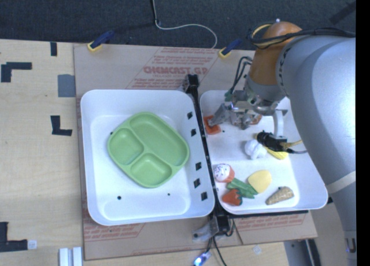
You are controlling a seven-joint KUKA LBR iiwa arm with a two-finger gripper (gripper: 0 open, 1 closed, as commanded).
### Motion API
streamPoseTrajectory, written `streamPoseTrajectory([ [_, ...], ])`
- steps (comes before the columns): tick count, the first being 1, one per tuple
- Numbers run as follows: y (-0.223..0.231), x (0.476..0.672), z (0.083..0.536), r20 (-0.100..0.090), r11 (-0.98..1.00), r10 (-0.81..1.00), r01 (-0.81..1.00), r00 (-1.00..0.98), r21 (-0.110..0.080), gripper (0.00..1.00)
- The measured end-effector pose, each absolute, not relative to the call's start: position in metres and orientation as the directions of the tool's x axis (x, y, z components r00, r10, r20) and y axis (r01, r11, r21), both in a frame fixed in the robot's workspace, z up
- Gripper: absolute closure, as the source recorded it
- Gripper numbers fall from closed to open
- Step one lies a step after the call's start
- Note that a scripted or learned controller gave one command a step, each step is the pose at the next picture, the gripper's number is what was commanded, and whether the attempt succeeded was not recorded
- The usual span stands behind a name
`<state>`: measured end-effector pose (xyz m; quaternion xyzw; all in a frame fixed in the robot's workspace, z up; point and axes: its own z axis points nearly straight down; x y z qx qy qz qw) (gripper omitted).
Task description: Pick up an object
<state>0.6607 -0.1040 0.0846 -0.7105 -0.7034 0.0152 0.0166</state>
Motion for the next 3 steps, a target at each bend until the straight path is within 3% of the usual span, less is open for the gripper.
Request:
streamPoseTrajectory([
  [1, -0.1017, 0.6524, 0.0855, -0.006, -0.009, 1.000, 1.000, 0.009, -0.015, 0.00],
  [2, -0.1027, 0.6607, 0.0845, -0.002, -0.011, 1.000, 0.999, 0.011, -0.042, 0.00],
  [3, -0.1023, 0.6606, 0.0845, -0.003, -0.012, 1.000, 0.999, 0.012, -0.042, 0.00],
])
